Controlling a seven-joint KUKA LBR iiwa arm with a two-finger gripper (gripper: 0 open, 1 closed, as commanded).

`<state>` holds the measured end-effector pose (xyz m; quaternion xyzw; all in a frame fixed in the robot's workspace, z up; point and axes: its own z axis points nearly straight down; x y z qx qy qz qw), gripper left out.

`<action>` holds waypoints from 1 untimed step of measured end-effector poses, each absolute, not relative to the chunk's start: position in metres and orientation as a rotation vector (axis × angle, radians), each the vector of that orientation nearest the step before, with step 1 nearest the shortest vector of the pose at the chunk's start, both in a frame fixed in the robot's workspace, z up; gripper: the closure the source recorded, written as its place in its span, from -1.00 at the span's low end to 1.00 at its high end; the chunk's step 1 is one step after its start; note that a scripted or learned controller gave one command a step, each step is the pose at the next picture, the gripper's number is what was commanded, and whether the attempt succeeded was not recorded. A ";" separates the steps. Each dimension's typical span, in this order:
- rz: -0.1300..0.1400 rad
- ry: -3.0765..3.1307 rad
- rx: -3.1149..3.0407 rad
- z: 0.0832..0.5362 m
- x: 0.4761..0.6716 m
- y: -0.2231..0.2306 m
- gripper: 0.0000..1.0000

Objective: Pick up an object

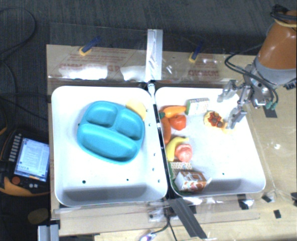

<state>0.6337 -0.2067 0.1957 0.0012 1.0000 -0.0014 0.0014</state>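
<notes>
Beside hand (pixel 232 100), pizza slice (pixel 214 119), writing unreadable

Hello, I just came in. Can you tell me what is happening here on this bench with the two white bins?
A grey robot arm with an orange band reaches in from the right, and its hand hangs over the far right part of the right bin, next to a small pizza-like toy. The hand holds nothing. More toy food lies along that bin's left side, such as a tomato and a banana. The left bin holds a blue divided plate.
</notes>
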 end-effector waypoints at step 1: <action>-0.005 3.131 0.196 0.113 0.647 -0.201 -1.00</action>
